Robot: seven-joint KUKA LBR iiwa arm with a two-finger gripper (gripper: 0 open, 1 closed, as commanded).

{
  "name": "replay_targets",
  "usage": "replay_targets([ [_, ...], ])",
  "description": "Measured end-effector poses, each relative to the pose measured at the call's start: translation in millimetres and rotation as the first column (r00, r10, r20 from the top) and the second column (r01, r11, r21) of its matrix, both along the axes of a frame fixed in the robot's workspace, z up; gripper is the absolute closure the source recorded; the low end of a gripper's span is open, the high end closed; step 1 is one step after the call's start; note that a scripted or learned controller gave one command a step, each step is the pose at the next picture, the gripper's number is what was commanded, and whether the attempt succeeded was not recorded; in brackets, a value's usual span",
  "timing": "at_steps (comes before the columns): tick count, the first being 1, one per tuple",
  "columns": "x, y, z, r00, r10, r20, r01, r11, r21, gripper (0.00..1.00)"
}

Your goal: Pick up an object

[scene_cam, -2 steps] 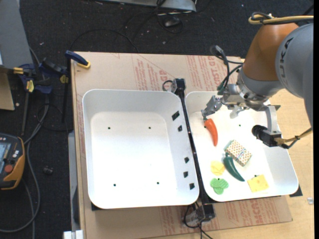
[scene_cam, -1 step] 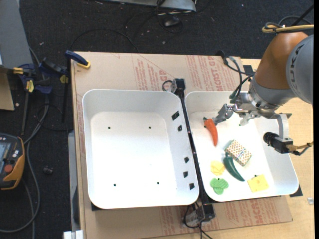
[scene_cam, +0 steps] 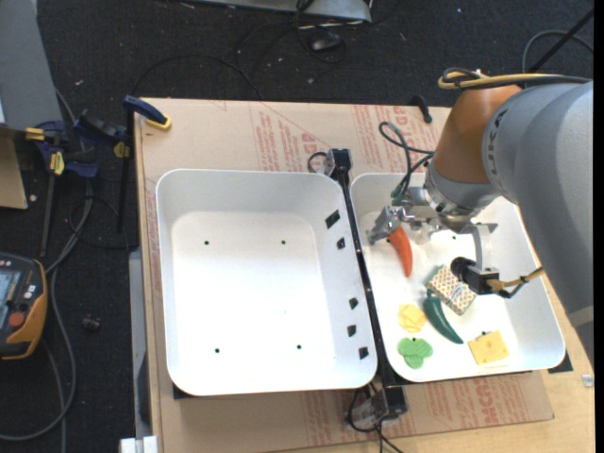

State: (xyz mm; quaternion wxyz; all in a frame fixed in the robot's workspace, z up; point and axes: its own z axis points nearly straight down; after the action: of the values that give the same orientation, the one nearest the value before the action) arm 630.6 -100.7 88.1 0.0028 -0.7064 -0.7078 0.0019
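Observation:
In the right bin [scene_cam: 528, 253], an orange carrot-shaped toy [scene_cam: 403, 251] lies near the left wall. My gripper [scene_cam: 390, 225] is low over the bin, directly at the carrot's upper end. Whether it touches the carrot cannot be made out. Closer to the front of the bin are a checkered block [scene_cam: 451, 289], a dark green pepper-shaped toy [scene_cam: 442, 318], a yellow piece [scene_cam: 411, 318], a green leafy piece [scene_cam: 413, 351] and a yellow cheese wedge [scene_cam: 488, 347]. The grey arm with its orange band [scene_cam: 472, 130] covers the bin's back right part.
The left bin [scene_cam: 189, 206] stands beside the right one, with a black divider strip [scene_cam: 354, 253] between them. Both rest on a cardboard-covered bench [scene_cam: 245, 130]. Clamps [scene_cam: 146, 113] and cables sit at the bench's left and back edges.

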Motion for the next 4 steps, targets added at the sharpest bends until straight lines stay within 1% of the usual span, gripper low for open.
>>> replay_targets([
  [1,-19,-36,4,1.0,-0.004,0.006,0.004,1.0,-0.001,0.0],
  [2,24,-7,5,1.0,0.001,0.007,-0.001,1.0,-0.001,0.0],
  [3,-30,-41,4,1.0,-0.006,0.005,0.006,1.0,-0.002,0.0],
  [4,27,9,4,1.0,0.003,0.008,-0.003,1.0,-0.001,0.0],
])
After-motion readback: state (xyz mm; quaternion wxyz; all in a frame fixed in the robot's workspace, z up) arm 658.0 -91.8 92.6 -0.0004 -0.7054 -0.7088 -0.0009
